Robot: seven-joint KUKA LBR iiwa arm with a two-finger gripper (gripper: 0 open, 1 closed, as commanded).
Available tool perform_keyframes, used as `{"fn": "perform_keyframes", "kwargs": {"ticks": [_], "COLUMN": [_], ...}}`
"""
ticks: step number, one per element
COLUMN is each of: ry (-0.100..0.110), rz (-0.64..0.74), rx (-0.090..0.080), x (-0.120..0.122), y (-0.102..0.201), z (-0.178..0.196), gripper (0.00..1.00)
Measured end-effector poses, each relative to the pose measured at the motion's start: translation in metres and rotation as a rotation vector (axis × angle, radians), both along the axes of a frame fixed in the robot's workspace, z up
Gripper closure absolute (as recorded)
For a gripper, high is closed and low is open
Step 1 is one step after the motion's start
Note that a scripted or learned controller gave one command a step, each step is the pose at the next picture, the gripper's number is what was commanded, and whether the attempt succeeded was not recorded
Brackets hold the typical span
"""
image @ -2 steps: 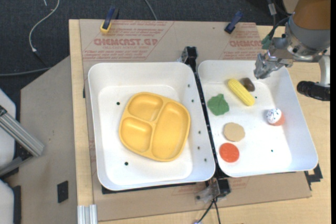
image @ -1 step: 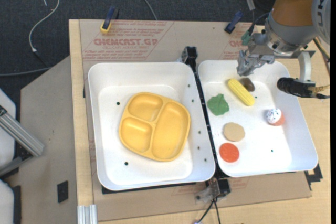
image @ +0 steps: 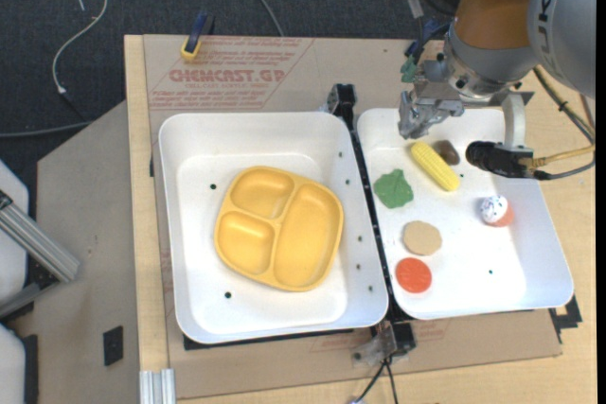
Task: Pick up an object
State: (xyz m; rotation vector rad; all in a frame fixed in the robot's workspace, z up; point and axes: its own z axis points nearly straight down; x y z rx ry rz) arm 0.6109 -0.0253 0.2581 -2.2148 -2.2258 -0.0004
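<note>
The right bin (image: 530, 274) holds a yellow corn cob (image: 434, 166), a green leafy piece (image: 393, 189), a tan round cookie (image: 422, 237), a red-orange disc (image: 414, 275) and a small white and orange ball (image: 493, 211). A small brown thing (image: 448, 150) peeks out behind the corn. My gripper (image: 419, 123) hangs over the bin's back left part, just above and behind the corn's far end. Nothing shows between its fingers.
The left bin (image: 189, 298) carries a yellow divided plate (image: 279, 227). A black clamp (image: 342, 98) sits at the back between the bins. A blue and yellow clip (image: 197, 35) lies on the cardboard's far edge.
</note>
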Motion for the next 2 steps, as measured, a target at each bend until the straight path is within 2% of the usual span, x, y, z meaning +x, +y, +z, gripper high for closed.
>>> {"fn": "perform_keyframes", "kwargs": {"ticks": [2], "ry": [0.002], "rz": [-0.001], "rx": [0.000], "x": [-0.003], "y": [0.098], "z": [-0.029], "gripper": [1.00]}}
